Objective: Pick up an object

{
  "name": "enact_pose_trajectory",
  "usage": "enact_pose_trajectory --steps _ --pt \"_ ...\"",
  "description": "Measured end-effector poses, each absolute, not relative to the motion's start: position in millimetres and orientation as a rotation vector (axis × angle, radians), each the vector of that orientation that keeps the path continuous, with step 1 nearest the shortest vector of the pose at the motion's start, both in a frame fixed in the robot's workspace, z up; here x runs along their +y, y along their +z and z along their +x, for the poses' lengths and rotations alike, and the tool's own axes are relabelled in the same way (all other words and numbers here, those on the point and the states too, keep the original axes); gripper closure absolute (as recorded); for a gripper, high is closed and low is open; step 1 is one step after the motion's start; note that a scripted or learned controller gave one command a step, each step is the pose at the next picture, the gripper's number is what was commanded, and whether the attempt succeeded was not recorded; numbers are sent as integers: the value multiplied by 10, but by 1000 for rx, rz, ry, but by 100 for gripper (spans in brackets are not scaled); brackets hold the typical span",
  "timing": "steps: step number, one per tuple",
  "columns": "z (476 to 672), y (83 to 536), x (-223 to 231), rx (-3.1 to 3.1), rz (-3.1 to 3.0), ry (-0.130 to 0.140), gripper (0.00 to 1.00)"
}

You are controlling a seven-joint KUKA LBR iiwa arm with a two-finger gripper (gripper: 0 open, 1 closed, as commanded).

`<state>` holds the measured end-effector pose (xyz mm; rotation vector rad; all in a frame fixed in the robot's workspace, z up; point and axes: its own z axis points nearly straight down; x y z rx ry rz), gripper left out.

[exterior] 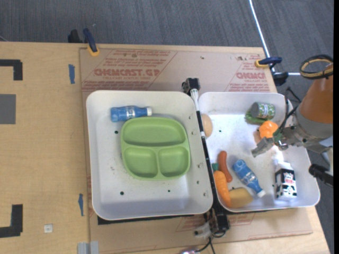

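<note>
The right bin (233,107) holds several small objects. A small orange object (268,128) lies by the bin's right side, and my gripper (270,144) hangs just below it, low over the bin floor. Whether the two touch is unclear. A green can (263,110) lies behind the orange object. A black-and-white carton (285,183) stands in front of the gripper, near the right wall. A blue bottle (248,177), a red sausage (224,165), a carrot (222,187), a tan lump (239,196) and a beige egg (205,126) lie further left.
The left bin (100,157) carries a green divided plate (155,147) and a second blue bottle (130,112) behind it. A black post (190,84) stands at the back where the bins meet. The arm's orange band (318,99) rises over the right bin's far right corner.
</note>
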<state>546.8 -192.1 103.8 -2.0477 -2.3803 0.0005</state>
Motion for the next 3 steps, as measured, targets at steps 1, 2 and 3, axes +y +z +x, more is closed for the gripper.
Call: enact_pose_trajectory --steps 1,2,3 --pt "5523 864 -1138 -2538 -1854 -5 0" --pt "5319 868 -1105 -2849 -1339 -3 0" --pt "4812 866 -991 -2775 -1487 -4 0"
